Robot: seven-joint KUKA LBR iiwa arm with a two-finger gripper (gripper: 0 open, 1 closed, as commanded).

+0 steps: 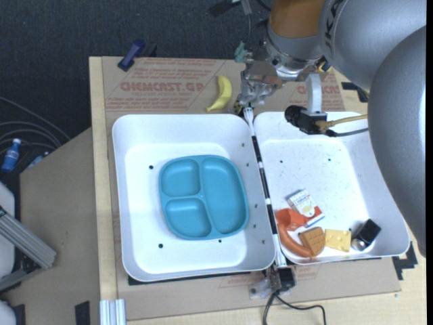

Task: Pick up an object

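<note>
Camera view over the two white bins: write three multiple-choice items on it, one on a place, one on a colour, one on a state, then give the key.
1. Where does the light-blue plastic plate with three compartments lie?
A. in the left shallow white bin
B. in the right shallow white bin
C. on the bench behind the bins

2. What colour is the small curved toy banana on the bench behind the bins?
A. red
B. yellow
C. green

3. How does the light-blue plate lie?
A. flat, with its compartments facing up
B. turned upside down
C. propped on edge against the bin wall

Key: 1 A, the plate sits in the middle of the left bin's floor. 2 B, the banana is plainly yellow against the tan board. 3 A, all three hollows of the plate are visible from above.
</note>
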